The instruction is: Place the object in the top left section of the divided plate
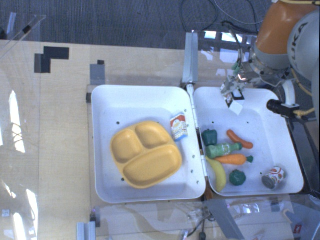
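A yellow divided plate (145, 154) lies in the left bin (102, 134), with two small sections at its top and one large section below. A small white and red carton (179, 126) rests just right of the plate's top right section, on the bin floor. My gripper (233, 90) hangs above the back edge of the right bin (280, 134), far from the plate, under the orange-banded wrist (280, 26). Nothing shows between its fingers.
The right bin holds a green pepper (209, 136), a green bottle (223, 149), a hot dog (240, 139), a carrot (233, 159), a banana (217, 173), a dark green vegetable (237, 177) and a small can (273, 177). Cables loop behind the bins.
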{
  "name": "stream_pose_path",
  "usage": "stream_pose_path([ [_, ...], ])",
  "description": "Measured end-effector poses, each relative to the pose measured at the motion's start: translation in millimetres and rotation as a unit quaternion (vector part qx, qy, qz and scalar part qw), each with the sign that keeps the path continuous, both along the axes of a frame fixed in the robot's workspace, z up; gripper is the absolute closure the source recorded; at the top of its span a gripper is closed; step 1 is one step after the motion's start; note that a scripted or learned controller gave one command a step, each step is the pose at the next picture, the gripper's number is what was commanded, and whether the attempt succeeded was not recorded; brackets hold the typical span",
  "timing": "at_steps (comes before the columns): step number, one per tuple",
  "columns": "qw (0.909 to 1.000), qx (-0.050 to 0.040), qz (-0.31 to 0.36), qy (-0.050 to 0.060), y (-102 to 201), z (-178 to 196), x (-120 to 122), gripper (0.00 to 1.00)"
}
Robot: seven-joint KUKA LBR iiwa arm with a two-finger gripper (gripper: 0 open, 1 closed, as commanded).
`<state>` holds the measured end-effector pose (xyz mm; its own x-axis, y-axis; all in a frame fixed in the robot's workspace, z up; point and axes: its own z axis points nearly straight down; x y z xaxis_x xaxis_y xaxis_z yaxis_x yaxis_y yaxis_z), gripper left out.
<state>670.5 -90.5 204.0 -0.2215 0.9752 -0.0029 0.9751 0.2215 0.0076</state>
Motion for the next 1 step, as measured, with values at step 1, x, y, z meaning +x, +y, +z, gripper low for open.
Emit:
stream_pose_path([
  [1,0.9972,0.0005,-0.075,-0.001,0.3,104.7,-0.5,1.00],
])
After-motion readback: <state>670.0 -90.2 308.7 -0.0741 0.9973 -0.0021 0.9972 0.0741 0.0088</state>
